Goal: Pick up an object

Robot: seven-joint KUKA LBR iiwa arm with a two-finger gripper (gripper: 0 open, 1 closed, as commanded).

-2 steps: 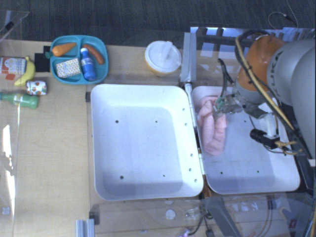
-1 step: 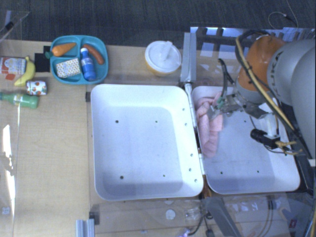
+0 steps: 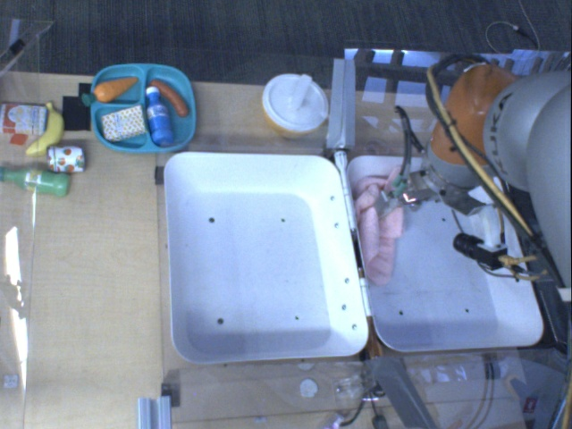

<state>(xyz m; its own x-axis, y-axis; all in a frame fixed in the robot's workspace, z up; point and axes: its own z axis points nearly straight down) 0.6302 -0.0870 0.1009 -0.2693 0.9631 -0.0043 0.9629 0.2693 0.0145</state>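
A pink cloth-like object [image 3: 376, 227] lies along the left wall of the right bin [image 3: 456, 315], bunched at its far end. My gripper [image 3: 393, 195] reaches in from the right and sits right at the upper part of the pink object, touching or just over it. The fingers are small and dark against the cloth, and I cannot make out how they stand. The grey arm with its orange band [image 3: 474, 96] covers the far right part of that bin.
The left bin [image 3: 259, 257] sits beside the right one, sharing a raised rim. Beyond the bins stand a white lidded cup [image 3: 295, 103] and a blue tray [image 3: 143, 105] of toy food. Small toys lie at the far left. Black cables hang near the wrist.
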